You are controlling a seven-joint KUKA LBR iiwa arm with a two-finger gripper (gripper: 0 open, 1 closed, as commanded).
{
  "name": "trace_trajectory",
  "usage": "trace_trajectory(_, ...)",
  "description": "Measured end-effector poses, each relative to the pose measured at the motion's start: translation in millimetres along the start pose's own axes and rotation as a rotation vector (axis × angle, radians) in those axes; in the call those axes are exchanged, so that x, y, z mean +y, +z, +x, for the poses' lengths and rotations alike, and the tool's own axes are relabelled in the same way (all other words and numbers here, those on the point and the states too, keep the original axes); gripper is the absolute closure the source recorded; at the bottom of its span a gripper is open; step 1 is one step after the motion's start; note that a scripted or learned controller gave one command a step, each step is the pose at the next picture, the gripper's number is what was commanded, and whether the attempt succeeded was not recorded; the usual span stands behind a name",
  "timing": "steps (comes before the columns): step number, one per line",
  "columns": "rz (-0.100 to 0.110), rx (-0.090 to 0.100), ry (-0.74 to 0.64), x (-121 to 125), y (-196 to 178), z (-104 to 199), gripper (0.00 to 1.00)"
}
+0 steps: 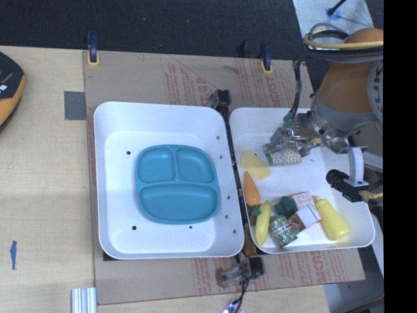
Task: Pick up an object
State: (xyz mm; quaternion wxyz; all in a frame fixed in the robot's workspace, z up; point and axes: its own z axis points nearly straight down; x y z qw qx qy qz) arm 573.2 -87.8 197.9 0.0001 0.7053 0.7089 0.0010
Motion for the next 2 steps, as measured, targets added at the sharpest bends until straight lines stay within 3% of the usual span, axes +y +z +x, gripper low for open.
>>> trace_trajectory(1,0.002,0.0,-0.004,9.5,-23.9,52.2,1.0)
trace_trajectory(2,0.009,-0.002,-0.003,10.6,-1.2,69.6,1.0)
